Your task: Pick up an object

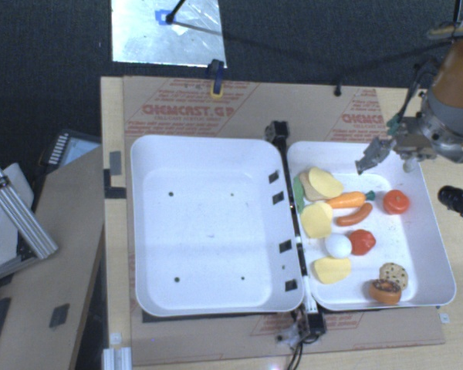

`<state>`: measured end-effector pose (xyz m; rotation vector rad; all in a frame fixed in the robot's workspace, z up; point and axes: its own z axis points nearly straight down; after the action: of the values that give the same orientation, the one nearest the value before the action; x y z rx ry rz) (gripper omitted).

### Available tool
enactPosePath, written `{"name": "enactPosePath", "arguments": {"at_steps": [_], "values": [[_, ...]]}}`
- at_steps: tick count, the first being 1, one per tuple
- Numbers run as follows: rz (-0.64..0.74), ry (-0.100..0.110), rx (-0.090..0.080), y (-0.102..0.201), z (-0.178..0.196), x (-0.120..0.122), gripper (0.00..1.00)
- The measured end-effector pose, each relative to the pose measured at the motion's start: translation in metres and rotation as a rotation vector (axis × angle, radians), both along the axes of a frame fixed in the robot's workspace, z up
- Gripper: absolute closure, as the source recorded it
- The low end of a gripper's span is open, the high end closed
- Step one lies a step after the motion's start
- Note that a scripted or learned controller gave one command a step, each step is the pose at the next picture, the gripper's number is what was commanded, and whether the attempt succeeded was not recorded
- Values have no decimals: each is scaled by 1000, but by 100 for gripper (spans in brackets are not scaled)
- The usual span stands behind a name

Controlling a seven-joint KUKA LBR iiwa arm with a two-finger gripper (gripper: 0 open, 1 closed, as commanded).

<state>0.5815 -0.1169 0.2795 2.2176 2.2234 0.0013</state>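
Camera view looks down on the brown protective sheet (pixel 189 108) under both bins, and its red print reads "CHEMCAST GP" at the far left, with the same mark partly legible at the far right. No other writing can be made out.

The left bin (pixel 208 149) sits beside the right bin (pixel 428 230), which holds all the toy food. The arm (pixel 455 91) reaches in from the right, and its gripper (pixel 388 160) hangs over that bin's far edge with jaws spread apart and nothing between them.

So the pick is not yet made (my judgement): descent, closing and lift all remain. Candidates lie just near of the gripper, a pale potato slice (pixel 324 182), a carrot (pixel 347 200) and a tomato (pixel 396 201); an egg (pixel 339 246) and a cookie (pixel 393 274) sit nearer still.
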Motion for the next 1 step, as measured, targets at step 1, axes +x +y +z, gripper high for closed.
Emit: {"name": "enactPosePath", "arguments": {"at_steps": [1], "values": [[-3,13,4,14,-89,-77,0]]}}
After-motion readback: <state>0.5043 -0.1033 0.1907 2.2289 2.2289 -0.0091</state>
